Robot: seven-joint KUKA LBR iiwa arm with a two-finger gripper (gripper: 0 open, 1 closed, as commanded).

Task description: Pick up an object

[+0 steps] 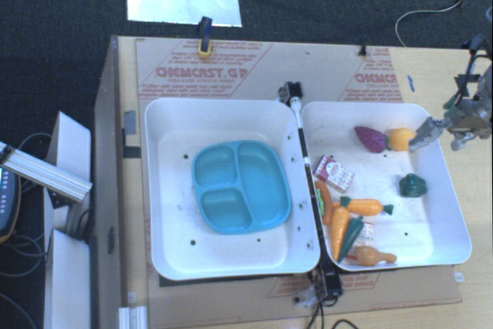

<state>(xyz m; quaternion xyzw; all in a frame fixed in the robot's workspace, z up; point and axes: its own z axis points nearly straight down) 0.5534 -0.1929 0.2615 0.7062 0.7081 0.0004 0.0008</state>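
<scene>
Yellow toy [400,139] partly hidden behind blurred gripper [428,133] tip.

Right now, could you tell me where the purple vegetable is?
In the right bin, near its far edge, the purple vegetable lies just left of the yellow fruit.

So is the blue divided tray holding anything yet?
Empty. The blue divided tray lies flat in the left bin, all three compartments showing bare blue.
</scene>
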